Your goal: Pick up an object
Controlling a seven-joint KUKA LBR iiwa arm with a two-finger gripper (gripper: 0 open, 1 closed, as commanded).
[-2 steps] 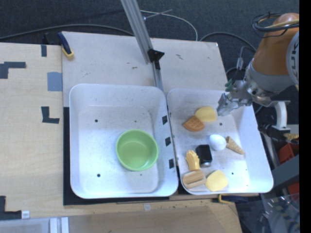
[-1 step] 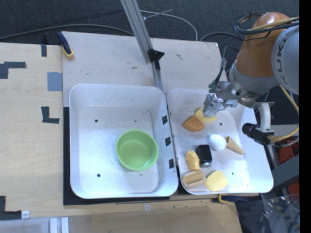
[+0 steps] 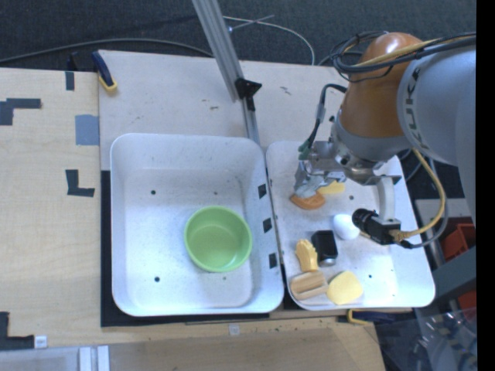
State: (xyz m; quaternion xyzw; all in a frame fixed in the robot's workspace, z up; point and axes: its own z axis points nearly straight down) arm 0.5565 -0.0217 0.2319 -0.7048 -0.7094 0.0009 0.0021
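My gripper (image 3: 312, 182) hangs low over the upper left part of the right bin (image 3: 402, 280). An orange piece (image 3: 308, 201) lies right under its tips, and a small yellow piece (image 3: 335, 188) sits just to the right. The arm's bulk hides how the tips meet the orange piece. Further down the same bin lie a white egg-shaped object (image 3: 343, 225), a black block (image 3: 325, 245), a yellow figure (image 3: 306, 255), a tan bun-like item (image 3: 308, 286) and a yellow lump (image 3: 345, 287).
The left bin (image 3: 139, 168) holds a green bowl (image 3: 218, 239) near its lower right. A metal pole (image 3: 220, 37) slants down to the bins' shared rim. A black and white fixture (image 3: 379, 226) juts out beside the egg.
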